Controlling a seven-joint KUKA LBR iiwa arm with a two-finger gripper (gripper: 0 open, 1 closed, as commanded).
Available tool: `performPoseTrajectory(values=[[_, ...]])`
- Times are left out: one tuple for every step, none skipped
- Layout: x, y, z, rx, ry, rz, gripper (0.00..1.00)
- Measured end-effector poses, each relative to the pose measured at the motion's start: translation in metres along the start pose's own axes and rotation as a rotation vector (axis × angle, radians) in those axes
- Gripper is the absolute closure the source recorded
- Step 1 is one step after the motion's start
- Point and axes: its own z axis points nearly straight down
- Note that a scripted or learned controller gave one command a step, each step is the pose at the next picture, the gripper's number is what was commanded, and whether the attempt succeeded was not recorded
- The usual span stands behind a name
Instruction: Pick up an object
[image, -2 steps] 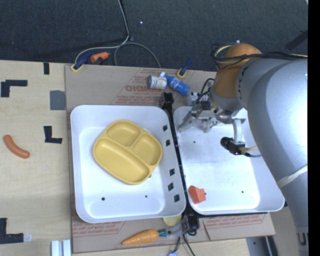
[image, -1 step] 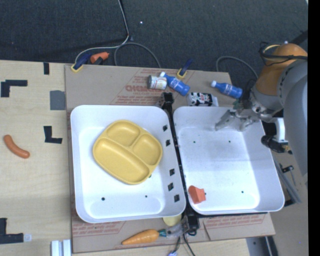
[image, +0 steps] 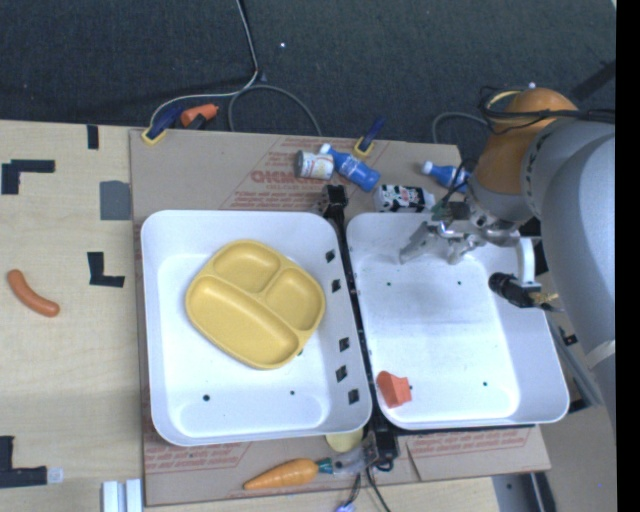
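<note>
The pincer (image: 437, 243) hangs over the back edge of the right bin (image: 520, 395), its two fingers spread apart and gripping nothing. On the worktop (image: 60, 390) at far left lies a small sausage (image: 32, 293). The left bin (image: 165, 390) holds a yellow divided plate (image: 255, 302) with three compartments, lying flat near its middle. A toy carrot (image: 283, 474) rests on the cardboard in front of the bins. The right bin carries one orange block (image: 394, 389) at its front left corner, well apart from the pincer. Small bottles (image: 338, 165) lie behind the bins.
</note>
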Motion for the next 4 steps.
performPoseTrajectory(values=[[0.084,-0.059,0.002,-0.004,-0.001,-0.002,0.0],[0.066,0.003,0.003,-0.006,0.0,0.0,0.0],[0.066,0.002,-0.007,-0.005,-0.002,-0.001,1.0],[0.066,0.001,-0.007,-0.005,-0.003,-0.001,0.0]])
